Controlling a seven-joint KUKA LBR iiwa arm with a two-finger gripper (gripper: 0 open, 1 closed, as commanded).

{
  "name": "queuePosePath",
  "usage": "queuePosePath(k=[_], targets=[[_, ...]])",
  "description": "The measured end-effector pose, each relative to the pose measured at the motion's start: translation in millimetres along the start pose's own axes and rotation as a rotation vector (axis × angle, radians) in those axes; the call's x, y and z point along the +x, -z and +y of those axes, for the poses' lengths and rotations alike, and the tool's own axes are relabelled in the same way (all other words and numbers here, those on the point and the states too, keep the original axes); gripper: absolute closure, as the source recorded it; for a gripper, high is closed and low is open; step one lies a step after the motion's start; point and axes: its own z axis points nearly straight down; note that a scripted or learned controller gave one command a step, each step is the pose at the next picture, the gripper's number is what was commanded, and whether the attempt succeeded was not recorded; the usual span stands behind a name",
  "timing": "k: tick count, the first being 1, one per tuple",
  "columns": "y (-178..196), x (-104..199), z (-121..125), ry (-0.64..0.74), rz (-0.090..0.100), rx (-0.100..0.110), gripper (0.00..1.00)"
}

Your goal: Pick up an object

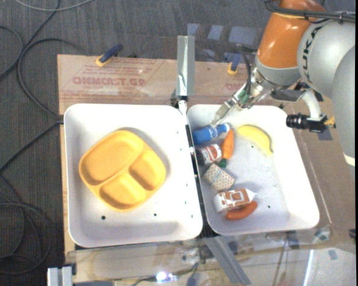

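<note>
We note the bench (125, 79), brown-topped with faint red lettering, carrying two white bins side by side: left bin (77, 219), right bin (298, 189).

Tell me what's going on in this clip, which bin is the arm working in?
The arm reaches in over the right bin, its end effector lowered at the blue bottle near the bin's far left corner. Nothing is visibly lifted yet. A carrot, banana, small can and a few other items lie nearby. The left bin holds a yellow divided tray.
</note>
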Motion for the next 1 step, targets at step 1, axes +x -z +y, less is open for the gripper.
queuePosePath(k=[1], targets=[[-11.9, 24.2, -4.9, -0.242, 0.003, 0.000, 0.00]])
